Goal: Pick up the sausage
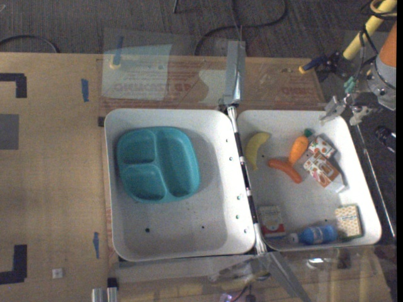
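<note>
The sausage [285, 170], a short orange-red link, lies slantwise on the floor of the right bin [315, 200], near its middle top. My gripper [345, 111] hangs over the far right corner of that bin, up and to the right of the sausage and well apart from it. Its two fingers stand open with nothing between them.
A carrot [299, 148] and patterned cartons [320, 162] lie close to the sausage's right, a banana [256, 148] to its left. A small carton [271, 220], a blue bottle [315, 235] and a cracker box [348, 221] line the near wall. The left bin [126, 231] holds a teal divided plate [157, 163].
</note>
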Robot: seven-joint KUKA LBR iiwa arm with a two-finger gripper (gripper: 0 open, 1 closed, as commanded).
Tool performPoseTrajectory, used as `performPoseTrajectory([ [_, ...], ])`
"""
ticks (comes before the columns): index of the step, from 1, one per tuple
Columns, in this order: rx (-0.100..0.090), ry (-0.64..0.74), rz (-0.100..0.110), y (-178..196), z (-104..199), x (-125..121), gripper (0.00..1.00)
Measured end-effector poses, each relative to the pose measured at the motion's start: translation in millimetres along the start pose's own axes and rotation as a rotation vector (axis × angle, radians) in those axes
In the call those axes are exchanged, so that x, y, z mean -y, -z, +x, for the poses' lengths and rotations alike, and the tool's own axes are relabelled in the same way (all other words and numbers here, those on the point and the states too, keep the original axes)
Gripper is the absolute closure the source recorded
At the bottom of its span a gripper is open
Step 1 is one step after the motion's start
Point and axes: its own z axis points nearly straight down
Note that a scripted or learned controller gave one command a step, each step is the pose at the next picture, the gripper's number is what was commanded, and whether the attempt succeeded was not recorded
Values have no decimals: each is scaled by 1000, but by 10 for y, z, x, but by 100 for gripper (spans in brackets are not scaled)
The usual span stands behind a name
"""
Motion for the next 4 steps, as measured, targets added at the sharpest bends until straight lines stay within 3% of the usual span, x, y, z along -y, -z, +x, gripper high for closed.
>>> performPoseTrajectory([
  [1,1,-50,-1,-848,534,351,0],
  [2,0,-198,-5,-1213,512,350,0],
  [3,0,13,-7,-1205,750,997,0],
  [4,2,5,-9,-1203,1149,1385,0],
])
